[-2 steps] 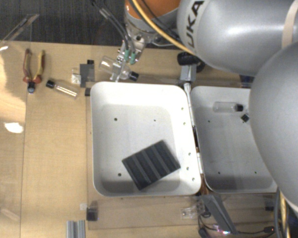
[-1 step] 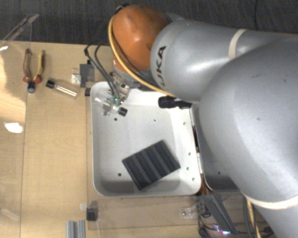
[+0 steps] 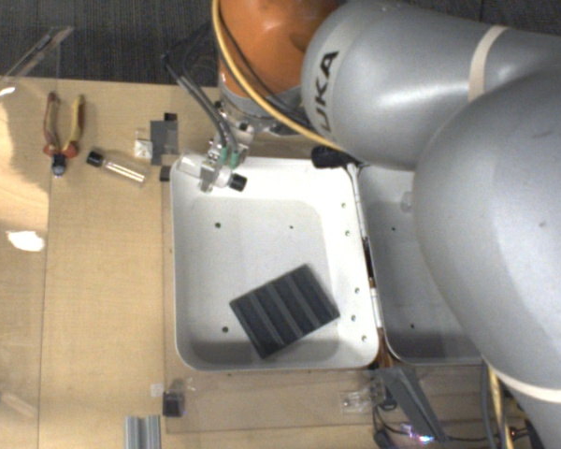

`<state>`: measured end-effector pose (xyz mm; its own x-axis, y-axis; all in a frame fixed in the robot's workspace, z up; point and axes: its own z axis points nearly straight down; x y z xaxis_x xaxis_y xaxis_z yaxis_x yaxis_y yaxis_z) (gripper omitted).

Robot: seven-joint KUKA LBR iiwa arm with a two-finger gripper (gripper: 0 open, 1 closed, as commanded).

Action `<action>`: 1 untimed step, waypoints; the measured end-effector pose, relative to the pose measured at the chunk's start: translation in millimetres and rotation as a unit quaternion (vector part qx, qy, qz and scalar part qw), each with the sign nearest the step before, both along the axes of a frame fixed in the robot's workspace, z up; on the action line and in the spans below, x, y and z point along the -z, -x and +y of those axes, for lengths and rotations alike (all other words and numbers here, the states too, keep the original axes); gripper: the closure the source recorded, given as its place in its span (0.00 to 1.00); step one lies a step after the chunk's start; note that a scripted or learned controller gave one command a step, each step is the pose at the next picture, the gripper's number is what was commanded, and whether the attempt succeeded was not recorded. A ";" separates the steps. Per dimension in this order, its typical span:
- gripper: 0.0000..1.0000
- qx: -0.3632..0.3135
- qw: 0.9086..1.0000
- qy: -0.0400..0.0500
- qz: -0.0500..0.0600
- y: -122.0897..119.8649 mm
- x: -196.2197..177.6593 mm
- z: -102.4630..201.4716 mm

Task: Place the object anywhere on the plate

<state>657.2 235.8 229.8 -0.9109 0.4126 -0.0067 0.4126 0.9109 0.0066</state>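
- The arm reaches in from the right and covers most of the right bin.
- Its orange band sits over the far edge of the left bin.
- The gripper hangs at that bin's far-left corner; whether it is wide or narrow cannot be told.
- A dark ribbed plate lies tilted in the near part of the left bin, well apart from the gripper.
- Red-handled pliers lie on the tabletop at far left.
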 end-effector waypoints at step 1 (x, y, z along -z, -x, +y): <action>1.00 -0.343 0.939 0.002 -0.002 -3.6 -56.6 -5.7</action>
